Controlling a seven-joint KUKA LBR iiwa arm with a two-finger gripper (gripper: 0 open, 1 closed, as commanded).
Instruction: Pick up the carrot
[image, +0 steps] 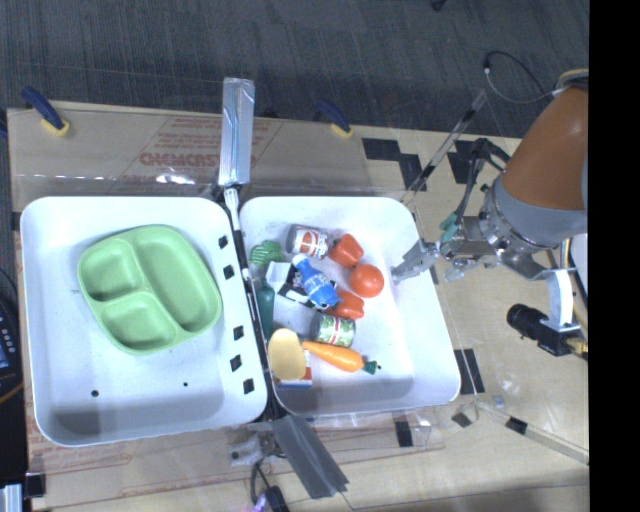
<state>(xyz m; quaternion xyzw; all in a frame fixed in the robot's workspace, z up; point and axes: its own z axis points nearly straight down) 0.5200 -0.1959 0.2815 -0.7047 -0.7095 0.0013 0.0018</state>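
Orange tapered carrot is lying untouched in the right white bin — I'm approaching with the two-finger gripper, jaw state unreadable — reaching down toward it comes next.

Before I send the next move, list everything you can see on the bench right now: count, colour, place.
Bins: 2, white, side by side on the bench.
Divided plate: 1, light green, in the left-hand bin.
Carrot: 1, orange with a green end, near the front of the right-hand bin.
Tomato: 1, red-orange, right-hand bin, behind the carrot.
Cans: 2, labelled, one at the back of the pile, one just behind the carrot.
Yellow rounded item: 1, left of the carrot.
Clamps: 2, blue, along the back edge.
Gripper: 1, grey, at the right rim of the right-hand bin, holding nothing visible.
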